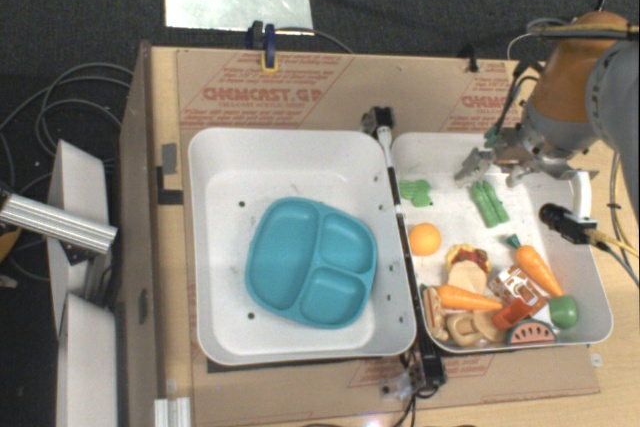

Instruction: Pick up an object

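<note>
My gripper point(493, 171) hangs over the far part of the right bin point(598, 327), its fingers spread open with nothing between them. Just below it lies a long green vegetable piece point(490, 203). Near the bin's left wall rest a small green piece point(416, 192) and an orange ball-shaped fruit point(425, 238). Toward the front, toy food is piled together: two carrots point(538, 267) point(468, 297), a bread slice point(466, 265), a red and white packet point(517, 287), a green ball point(563, 311) and a watermelon slice point(530, 333).
A blue divided plate point(312, 261) lies in the left bin point(215, 215). A divider rail point(397, 215) runs between the two bins. Cables and a metal bracket point(60, 225) lie off the bench to the left.
</note>
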`<state>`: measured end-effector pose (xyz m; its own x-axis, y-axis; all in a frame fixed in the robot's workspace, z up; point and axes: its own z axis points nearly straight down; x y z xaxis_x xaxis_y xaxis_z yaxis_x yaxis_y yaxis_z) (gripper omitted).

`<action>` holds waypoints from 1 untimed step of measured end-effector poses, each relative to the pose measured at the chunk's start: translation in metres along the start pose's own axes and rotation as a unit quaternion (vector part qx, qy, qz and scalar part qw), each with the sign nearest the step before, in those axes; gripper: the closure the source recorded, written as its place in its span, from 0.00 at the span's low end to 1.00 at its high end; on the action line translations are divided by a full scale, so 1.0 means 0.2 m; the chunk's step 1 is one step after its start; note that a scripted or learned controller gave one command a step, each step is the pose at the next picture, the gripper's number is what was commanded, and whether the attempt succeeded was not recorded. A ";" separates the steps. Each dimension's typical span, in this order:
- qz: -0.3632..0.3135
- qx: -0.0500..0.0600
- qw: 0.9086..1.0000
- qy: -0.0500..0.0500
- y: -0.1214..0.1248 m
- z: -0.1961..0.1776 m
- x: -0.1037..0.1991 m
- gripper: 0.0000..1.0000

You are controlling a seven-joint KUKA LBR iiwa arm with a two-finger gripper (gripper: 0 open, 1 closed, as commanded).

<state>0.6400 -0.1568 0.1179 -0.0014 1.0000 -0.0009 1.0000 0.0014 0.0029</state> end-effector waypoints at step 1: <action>-0.001 0.000 1.000 0.000 0.04 -0.05 0.00 0.00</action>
<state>0.6475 -0.1570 0.1280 -0.0041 1.0000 -0.0004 1.0000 0.0041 0.0039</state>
